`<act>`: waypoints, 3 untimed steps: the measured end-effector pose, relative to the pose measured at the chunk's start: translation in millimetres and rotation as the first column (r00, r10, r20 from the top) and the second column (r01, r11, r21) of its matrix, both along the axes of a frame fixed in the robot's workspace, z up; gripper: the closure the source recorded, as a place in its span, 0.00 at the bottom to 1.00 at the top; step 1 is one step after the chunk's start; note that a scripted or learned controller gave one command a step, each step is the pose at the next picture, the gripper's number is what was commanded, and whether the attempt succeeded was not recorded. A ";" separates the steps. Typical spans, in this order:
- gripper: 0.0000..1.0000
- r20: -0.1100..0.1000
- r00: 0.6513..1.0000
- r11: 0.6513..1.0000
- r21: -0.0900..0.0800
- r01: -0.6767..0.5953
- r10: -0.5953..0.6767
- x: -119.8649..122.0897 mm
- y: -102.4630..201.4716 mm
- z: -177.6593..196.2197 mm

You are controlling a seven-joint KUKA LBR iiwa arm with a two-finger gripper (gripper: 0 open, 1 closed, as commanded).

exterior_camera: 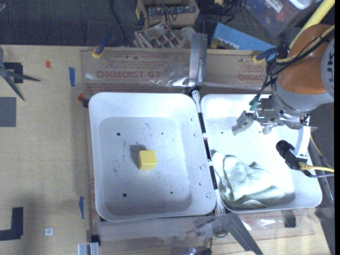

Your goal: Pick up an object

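Robotics lab: 2 bins (106, 110), taped bench (42, 142), cable clutter (164, 9).

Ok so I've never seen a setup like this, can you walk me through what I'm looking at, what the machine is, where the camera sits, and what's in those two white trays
This is one camera fixed above a workbench, looking down at a slant. The grey machine with the orange band is a robot arm reaching in from the right. At its tip is a gripper, a small two-finger claw for picking things up, hovering above the right bin. Nothing shows between its fingers. The left bin holds a small yellow block near its middle. The right bin holds a crumpled pale cloth in its near part. The arm's job is to pick up an object, and that is not yet done.
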State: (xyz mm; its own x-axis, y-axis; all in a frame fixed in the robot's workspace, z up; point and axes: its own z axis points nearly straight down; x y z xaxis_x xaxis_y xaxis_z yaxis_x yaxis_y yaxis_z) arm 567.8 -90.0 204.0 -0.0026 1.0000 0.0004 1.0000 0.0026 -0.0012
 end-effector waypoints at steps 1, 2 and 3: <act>0.00 0.004 0.993 0.993 -0.001 0.115 -0.115 -1.1 43.8 61.7; 0.00 0.000 0.998 0.998 0.000 -0.057 0.057 5.3 44.0 18.3; 0.00 0.004 0.999 0.999 -0.002 -0.038 0.038 56.0 -35.2 -22.8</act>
